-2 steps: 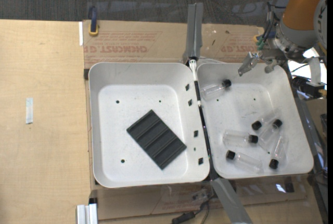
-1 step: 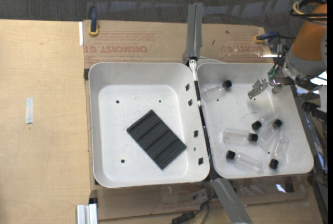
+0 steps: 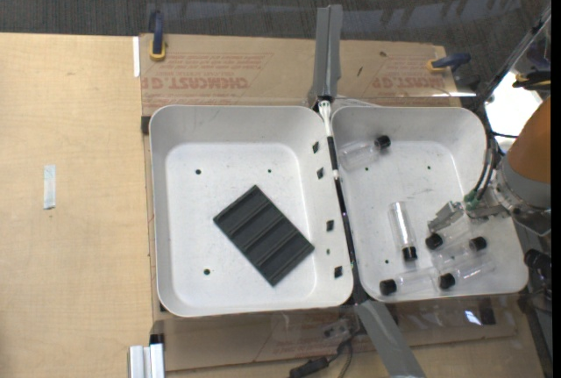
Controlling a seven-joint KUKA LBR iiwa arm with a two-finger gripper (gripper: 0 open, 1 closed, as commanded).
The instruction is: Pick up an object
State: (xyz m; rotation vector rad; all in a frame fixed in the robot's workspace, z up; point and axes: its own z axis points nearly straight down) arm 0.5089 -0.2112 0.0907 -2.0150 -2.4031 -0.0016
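A dark ribbed rectangular slab (image 3: pixel 263 234) lies at a slant on the floor of the left bin (image 3: pixel 175 192). The right bin (image 3: pixel 421 126) holds several clear vials with black caps: one near the back (image 3: pixel 366 152), one upright in the middle (image 3: pixel 402 229), and others clustered at the front right (image 3: pixel 456 267). My gripper (image 3: pixel 445 218) reaches in from the right and sits low over the front-right cluster, just above a black cap (image 3: pixel 434 241). The arm's orange band (image 3: pixel 533 148) is at the right edge.
A grey divider rail (image 3: pixel 328 52) runs between the bins toward the back. Cardboard (image 3: pixel 228 74) lies under the bins, held by clamps (image 3: pixel 156 41) at the back corners. A pale wooden bench top (image 3: pixel 70 192) extends to the left.
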